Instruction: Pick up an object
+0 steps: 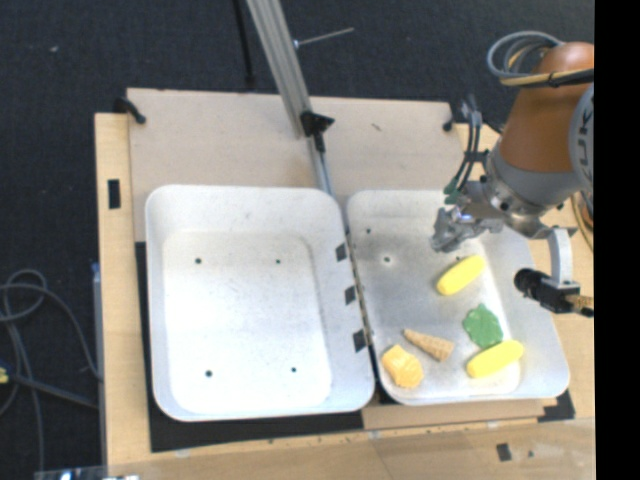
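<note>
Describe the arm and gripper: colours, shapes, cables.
The arm is a thick rounded column, orange on top and grey below at the wrist. Grey cable loops sit at its top, and thin dark and green wires run down its left side. The gripper is small, grey, metallic.

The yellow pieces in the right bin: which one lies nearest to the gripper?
The upper yellow piece, just below the gripper. The other yellow piece lies near the bin's front edge, beside the green piece.

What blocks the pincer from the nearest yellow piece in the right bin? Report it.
Nothing visible. The pincer hangs just up and left of the upper yellow piece, with bare bin floor between them. The green piece and the cone lie farther down the right bin.
</note>
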Motion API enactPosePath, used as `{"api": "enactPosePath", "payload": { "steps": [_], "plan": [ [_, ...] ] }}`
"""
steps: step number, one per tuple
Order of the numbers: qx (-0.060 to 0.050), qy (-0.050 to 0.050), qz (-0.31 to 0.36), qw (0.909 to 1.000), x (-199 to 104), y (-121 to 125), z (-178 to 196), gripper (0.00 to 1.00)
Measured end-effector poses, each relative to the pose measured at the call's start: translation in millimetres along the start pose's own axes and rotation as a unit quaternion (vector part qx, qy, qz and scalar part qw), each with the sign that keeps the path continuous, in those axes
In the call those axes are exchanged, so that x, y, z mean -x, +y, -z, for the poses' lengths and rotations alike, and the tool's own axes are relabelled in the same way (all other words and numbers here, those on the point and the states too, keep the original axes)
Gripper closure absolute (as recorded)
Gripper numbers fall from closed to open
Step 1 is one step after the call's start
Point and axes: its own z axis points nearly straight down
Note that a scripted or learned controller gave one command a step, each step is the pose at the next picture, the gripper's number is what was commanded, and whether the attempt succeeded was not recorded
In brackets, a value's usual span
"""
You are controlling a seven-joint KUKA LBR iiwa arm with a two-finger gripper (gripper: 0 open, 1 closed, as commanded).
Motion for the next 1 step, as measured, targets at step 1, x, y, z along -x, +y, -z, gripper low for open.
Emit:
{"api": "enactPosePath", "payload": {
  "steps": [1],
  "plan": [
    [0.001,0.001,0.002,1.0000,-53.3,-6.4,10.6,1.00]
  ]
}}
